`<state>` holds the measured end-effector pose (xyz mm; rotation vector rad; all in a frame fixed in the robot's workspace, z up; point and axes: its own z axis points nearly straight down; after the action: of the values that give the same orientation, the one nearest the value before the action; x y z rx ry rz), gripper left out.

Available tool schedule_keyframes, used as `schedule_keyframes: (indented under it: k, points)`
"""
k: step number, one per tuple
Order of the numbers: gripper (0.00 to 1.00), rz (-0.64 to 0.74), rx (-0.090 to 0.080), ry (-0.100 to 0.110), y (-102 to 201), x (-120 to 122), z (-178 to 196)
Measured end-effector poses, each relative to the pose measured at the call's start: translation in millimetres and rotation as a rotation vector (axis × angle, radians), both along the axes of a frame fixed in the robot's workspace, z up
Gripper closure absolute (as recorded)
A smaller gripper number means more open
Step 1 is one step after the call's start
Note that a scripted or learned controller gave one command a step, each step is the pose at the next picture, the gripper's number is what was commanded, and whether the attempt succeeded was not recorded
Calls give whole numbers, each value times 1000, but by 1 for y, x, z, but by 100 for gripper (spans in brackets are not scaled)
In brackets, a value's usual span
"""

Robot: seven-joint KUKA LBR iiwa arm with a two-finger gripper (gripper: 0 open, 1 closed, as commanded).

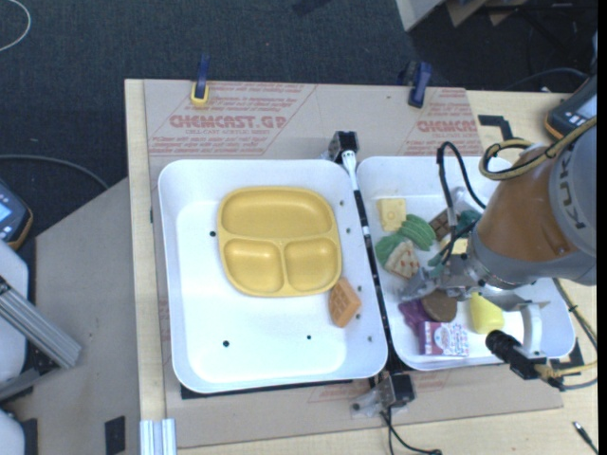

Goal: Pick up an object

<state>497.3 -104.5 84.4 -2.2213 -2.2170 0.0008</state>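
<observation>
Your gripper [444, 281] sits low among the right bin's [560, 344] clutter; you cannot tell its state. The yellow divided tray [279, 238] lies long axis left-right in the left bin [190, 282], a waffle piece [344, 302] beside it.

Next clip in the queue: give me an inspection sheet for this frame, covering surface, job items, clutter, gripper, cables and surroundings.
Surface: bench covered with printed cardboard, bearing two white bins, left bin and right bin.
Job's things: left bin holds a yellow divided tray and a waffle piece by the tray's lower right corner. Right bin holds a small pile: cheese wedge, green piece, purple packet, yellow item.
Clutter: two blue clamps on the bench's far edge.
Gripper: gripper is low over the right bin's pile; finger state unclear.
Cables: black cable loops beside the arm.
Surroundings: dark carpet.
</observation>
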Motion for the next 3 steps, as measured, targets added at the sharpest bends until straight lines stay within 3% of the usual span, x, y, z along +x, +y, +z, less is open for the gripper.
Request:
schedule_keyframes:
  k: [1,3]
  points:
    - [100,0,-5,-14,-1,4,14]
    - [100,2,-4,-9,1,0,103]
